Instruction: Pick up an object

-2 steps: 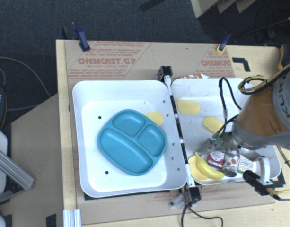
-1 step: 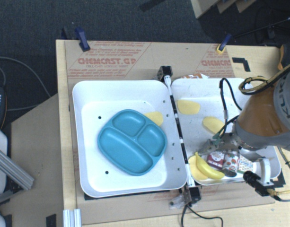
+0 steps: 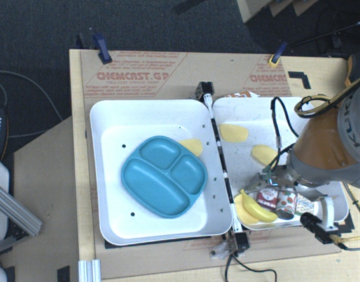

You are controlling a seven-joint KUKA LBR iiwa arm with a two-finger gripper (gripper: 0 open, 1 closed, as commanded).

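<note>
The hand point(image 3: 272, 183) is low in the right bin point(image 3: 320, 107), its arm reaching in from the right, and it is crowded against the clutter there, so I cannot tell whether it is released or clenched. Just below and touching it by the look of things lies a red-and-white packet point(image 3: 281, 200), with a yellow banana point(image 3: 253, 210) beside that at the bin's near left corner. Nothing is visibly lifted, so the pick seems not yet made; a grasp and a raise are left. Farther off lie two pale yellow pieces point(image 3: 234, 133), and in the left bin point(image 3: 109, 157) a blue divided plate point(image 3: 163, 175).
</note>
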